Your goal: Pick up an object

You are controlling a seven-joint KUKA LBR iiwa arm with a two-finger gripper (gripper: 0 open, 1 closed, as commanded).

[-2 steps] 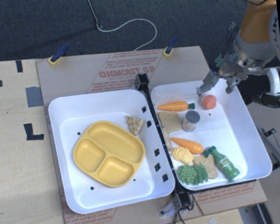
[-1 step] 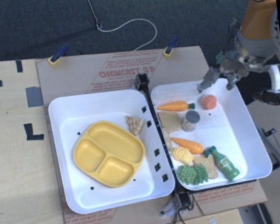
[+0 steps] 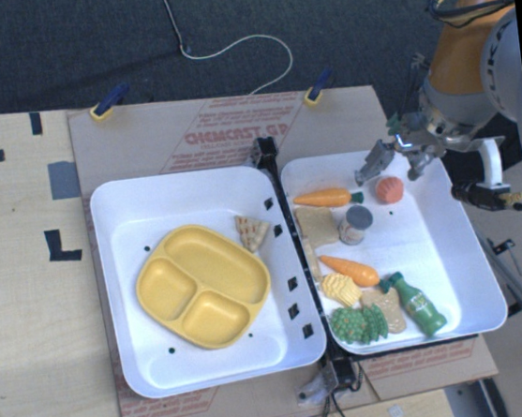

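My gripper (image 3: 391, 174) hangs over the far part of the right bin (image 3: 453, 236), its two fingers spread open. A small red tomato (image 3: 390, 190) lies on the bin floor just below and between the fingertips, with nothing held. To its left lies an orange carrot (image 3: 321, 199), and a grey can (image 3: 356, 225) sits a little nearer the front. A second carrot (image 3: 349, 269), a yellow corn piece (image 3: 340, 289), green peas (image 3: 358, 324) and a green bottle (image 3: 416, 304) lie at the front of the bin.
The left bin (image 3: 122, 267) holds a yellow divided plate (image 3: 204, 283) and a tan wedge (image 3: 252, 231) near the middle divider. A pale bread slice (image 3: 315, 227) lies beside the can. A white cable (image 3: 232, 46) loops behind the bins.
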